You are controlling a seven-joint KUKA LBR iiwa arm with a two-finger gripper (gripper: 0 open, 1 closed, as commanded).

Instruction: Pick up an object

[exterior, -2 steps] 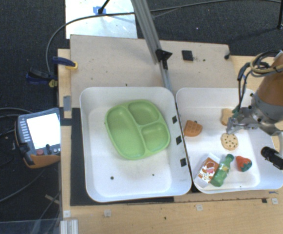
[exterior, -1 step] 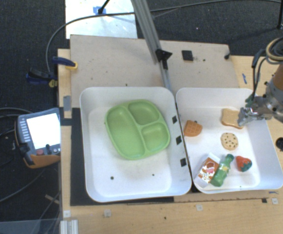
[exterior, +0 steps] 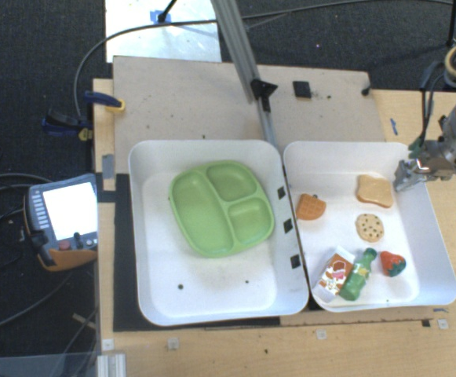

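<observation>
jaws point(exterior: 406, 176) beside toast point(exterior: 374, 190) (right bin point(exterior: 432, 234))

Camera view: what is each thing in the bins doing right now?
green tray: flat in the left bin, nothing on it
waffle: flat in the right bin
toast: flat, near the gripper
cookie: flat
green bottle: on its side
carton: lying beside the bottle
strawberry: resting alone

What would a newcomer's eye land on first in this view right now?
Probably the green divided plate, lying alone in the left bin. Next, the small food items in the right bin: a bread slice, a cookie and a green bottle. The pincer sits at that bin's far right rim.
</observation>
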